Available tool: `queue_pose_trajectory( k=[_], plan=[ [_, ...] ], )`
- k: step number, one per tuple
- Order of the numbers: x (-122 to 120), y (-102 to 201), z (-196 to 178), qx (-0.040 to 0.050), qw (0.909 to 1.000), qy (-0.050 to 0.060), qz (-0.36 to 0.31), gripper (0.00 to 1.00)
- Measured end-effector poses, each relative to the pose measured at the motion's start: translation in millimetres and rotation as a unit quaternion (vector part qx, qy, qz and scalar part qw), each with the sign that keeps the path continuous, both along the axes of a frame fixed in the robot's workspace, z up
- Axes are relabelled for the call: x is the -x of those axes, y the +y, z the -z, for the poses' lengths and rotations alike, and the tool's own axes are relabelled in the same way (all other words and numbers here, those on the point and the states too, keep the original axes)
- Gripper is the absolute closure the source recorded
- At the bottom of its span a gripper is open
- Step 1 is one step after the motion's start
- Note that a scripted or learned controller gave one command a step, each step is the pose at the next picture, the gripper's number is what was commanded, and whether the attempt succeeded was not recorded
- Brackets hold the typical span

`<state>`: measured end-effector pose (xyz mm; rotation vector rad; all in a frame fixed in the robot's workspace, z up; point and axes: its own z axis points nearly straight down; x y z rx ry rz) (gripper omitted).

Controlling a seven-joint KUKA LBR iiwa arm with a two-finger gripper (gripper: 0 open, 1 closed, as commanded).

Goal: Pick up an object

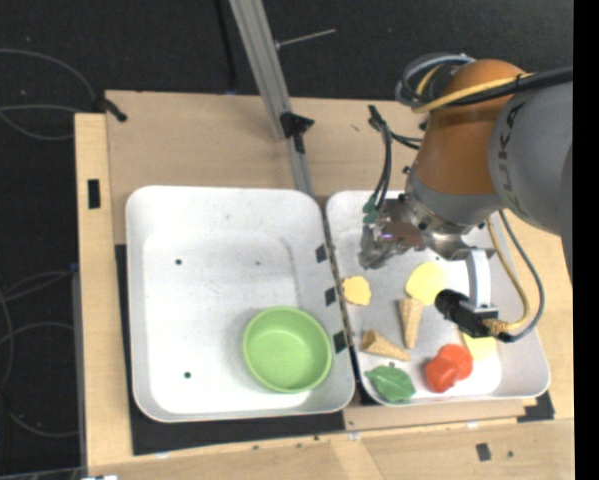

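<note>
Progress: you have nothing lifted yet, by my reading; the whole pick is left.
Gripper [377, 246]: right of frame centre, low over the right bin [524, 393]; open or closed, you cannot tell (too blurred).
Nearest object: small yellow piece [356, 291], just below the gripper, near the bin's left wall.
Look: flat, rounded, pale yellow.
Others: two cones [411, 320], green piece [390, 382], red piece [447, 367].
Left bin: green bowl [286, 349].
</note>
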<state>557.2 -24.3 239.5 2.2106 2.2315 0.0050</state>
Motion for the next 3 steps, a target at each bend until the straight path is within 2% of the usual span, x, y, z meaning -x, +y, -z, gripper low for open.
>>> queue_pose_trajectory(
  k=[1,2,3],
  plan=[
    [0.2,55.0,-3.9,-0.0001,1.0000,0.001,0.000,1.00],
    [-12.0,100.3,-10.8,0.0000,1.0000,0.001,0.000,1.00],
    [-11.6,96.6,-10.6,0.0012,1.0000,0.002,0.002,0.00]
  ],
)
